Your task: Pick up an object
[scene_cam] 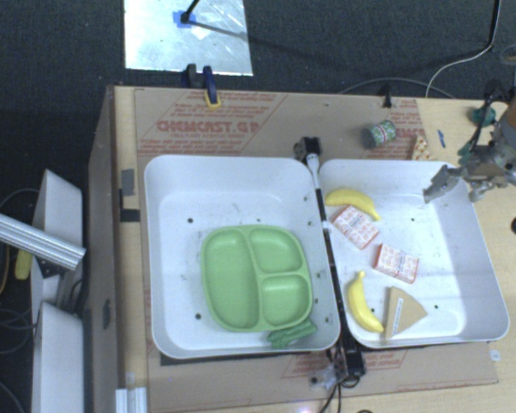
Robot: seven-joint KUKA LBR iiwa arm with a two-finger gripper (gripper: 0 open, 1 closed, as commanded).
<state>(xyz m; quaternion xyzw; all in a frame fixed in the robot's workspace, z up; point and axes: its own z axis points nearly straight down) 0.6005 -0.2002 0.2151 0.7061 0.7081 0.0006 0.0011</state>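
Brown cardboard sheet (208, 126) printed "CHEMCAST" upper centre, two-finger gripper (451, 181) at right bin's (482, 256) upper right edge, grip state unclear, yellow bananas (353, 201), red-patterned packets (396, 262) below-left, green divided plate (256, 277) in left bin (172, 196).

Two shallow white bins sit side by side on the surface (241, 119), which is covered by a printed cardboard sheet. The left bin (176, 188) holds a green divided plate (256, 277) with a small green item (291, 333) touching its near edge. The right bin (469, 256) holds a banana (353, 200) near its far left corner, two red-and-white packets (355, 226) (397, 262) toward the middle, a second banana (362, 302) and a tan wedge (402, 311) just beside it at the near edge. The gripper (443, 184) hangs over the right bin's far right corner, apart from every item. A small roll (381, 133) lies behind the bins.
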